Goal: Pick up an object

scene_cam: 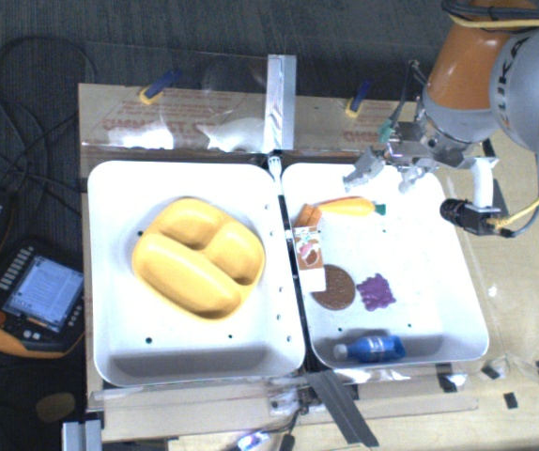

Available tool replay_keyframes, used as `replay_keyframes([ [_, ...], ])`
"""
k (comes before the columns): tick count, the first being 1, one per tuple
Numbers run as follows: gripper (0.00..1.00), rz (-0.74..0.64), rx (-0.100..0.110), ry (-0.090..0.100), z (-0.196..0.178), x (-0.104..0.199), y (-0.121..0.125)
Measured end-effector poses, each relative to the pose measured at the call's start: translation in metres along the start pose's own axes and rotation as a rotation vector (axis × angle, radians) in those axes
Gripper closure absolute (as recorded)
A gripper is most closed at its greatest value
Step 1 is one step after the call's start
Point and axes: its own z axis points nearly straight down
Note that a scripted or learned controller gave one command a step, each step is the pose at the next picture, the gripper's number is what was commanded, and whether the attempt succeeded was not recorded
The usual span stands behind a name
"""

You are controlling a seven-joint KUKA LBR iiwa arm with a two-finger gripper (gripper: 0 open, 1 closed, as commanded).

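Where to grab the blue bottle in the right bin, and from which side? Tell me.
Grip the blue bottle across the middle of its body, coming straight down from above. It lies on its side along the right bin's near wall, so that wall likely blocks a sideways approach. The tool would probably do best with its fingers straddling the narrow width, not the length.

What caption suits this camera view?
Two-finger gripper open above right white bin near orange carrot; large yellow bread-shaped object in left bin.
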Motion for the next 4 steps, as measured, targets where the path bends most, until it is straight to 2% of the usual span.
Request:
replay_keyframes([
  [1, 0.0, -0.039, 0.001, -0.002, 0.11, 0.008, 0.003],
  [2, 0.0, -0.131, -0.001, -0.003, 0.15, -0.046, 0.03],
  [3, 0.0, -0.325, -0.004, -0.004, 0.132, -0.005, -0.009],
  [4, 0.0, -0.351, -0.01, -0.004, 0.148, -0.036, -0.02],
])
